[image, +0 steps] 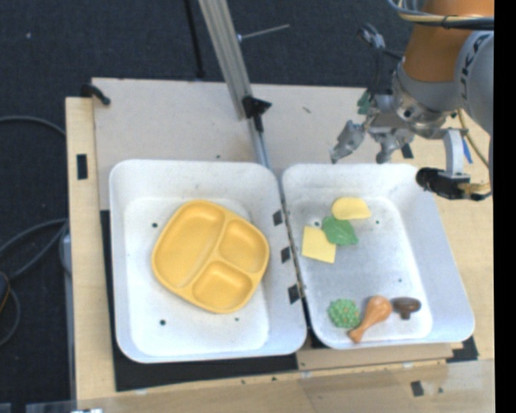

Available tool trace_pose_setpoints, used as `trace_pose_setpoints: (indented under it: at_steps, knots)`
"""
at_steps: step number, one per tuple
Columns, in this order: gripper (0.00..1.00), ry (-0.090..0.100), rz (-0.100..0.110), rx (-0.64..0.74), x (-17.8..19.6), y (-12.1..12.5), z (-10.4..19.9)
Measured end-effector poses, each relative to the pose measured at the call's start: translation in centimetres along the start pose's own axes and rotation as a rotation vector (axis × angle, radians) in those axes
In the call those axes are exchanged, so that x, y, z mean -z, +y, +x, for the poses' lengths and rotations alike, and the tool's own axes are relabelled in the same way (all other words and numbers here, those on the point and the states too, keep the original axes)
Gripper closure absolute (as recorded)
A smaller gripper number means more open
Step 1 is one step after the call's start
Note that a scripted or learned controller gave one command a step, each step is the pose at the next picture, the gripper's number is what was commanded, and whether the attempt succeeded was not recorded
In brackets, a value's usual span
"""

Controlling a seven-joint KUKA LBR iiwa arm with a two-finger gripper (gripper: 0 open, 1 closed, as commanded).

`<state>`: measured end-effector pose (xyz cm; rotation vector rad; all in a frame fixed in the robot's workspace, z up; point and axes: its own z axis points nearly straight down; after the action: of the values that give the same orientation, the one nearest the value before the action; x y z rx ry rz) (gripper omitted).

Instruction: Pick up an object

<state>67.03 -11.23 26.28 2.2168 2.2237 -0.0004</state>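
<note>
- Along the near wall of the right bin [447, 317] lie three small toys in a row: a bumpy green piece [343, 312], a tan drumstick [370, 316] slanting up to the right, and a dark brown mushroom [406, 305] at the drumstick's thick end, all close to the rim with little room on the near side.
- The middle of this bin's floor is bare, leaving open room between the near row and the farther group.
- Farther back sit a pale yellow square [318, 244], a dark green leaf shape [339, 231] touching it, and a yellow oval slice [350, 207] just beyond the leaf; the leaf overlaps both.
- In the left bin [129, 188] a yellow tray [210, 255] with three compartments lies flat, turned at an angle, with bare floor all round it.
- The two bins meet along a narrow seam with dark clips.
- Past the far rim of the right bin the claw [367, 144] hangs above the tabletop [155, 119], spread apart and holding nothing.
- The arm's upper part is cut off at the frame's top right; the claw's fine detail is hard to make out.
</note>
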Motion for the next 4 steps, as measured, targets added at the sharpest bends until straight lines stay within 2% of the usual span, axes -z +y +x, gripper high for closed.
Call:
trace_pose_setpoints:
  at_steps: [1,3,4]
  knots:
    - [0.0,-0.001,0.0,0.0,0.0,0.0,0.0]
    - [0.0,-0.001,0.005,-0.004,-10.6,-0.3,-2.3]
    - [0.0,-0.001,0.003,-0.005,-15.8,-0.4,-2.5]
